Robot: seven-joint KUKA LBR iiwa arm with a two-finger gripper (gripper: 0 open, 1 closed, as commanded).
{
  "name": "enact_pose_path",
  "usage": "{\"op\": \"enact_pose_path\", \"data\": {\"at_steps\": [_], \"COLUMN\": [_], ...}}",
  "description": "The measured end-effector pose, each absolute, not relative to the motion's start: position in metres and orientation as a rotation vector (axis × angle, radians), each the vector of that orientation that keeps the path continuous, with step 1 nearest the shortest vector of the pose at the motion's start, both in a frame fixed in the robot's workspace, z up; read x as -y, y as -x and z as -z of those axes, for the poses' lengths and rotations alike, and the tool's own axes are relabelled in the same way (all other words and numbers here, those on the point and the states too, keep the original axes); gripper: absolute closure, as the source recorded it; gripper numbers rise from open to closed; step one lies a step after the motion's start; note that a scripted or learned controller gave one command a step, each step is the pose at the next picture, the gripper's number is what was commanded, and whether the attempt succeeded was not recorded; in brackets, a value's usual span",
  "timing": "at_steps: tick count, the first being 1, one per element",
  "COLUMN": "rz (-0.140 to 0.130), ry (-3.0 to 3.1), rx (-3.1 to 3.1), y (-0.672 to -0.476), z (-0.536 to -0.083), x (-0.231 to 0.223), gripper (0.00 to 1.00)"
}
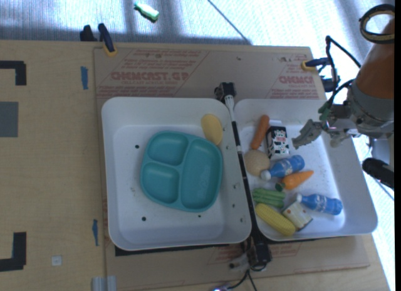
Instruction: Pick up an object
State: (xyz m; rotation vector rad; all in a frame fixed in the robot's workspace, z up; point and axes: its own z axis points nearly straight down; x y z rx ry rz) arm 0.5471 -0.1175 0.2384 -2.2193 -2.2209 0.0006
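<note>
The gripper hangs over the upper right part of the right bin, its grey fingers slightly apart with nothing between them. Just to its left stands a small cow carton, and beyond that a carrot lies tilted near the divider. Below and left of the gripper sit a blue bottle, a round beige piece and a second carrot. Further below lie green beans, a corn cob, a small box and another blue bottle. Well to the left, the left bin holds a teal divided plate and a yellow lemon-like piece at its upper right corner. Both bins rest on the surface.
</note>
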Motion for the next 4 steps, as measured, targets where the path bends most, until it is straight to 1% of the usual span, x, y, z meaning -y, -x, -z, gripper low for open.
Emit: {"op": "enact_pose_path", "data": {"at_steps": [1, 2, 3, 4], "rz": [0.001, 0.001, 0.001, 0.004], "ry": [2.023, 2.022, 1.931, 2.093], "rx": [2.407, 2.406, 2.476, 2.344], "y": [-0.591, -0.591, -0.538, -0.617], "z": [-0.095, -0.105, -0.185, -0.221], "x": [0.121, 0.120, 0.084, 0.021], "gripper": [0.00, 1.00, 1.00, 1.00]}}
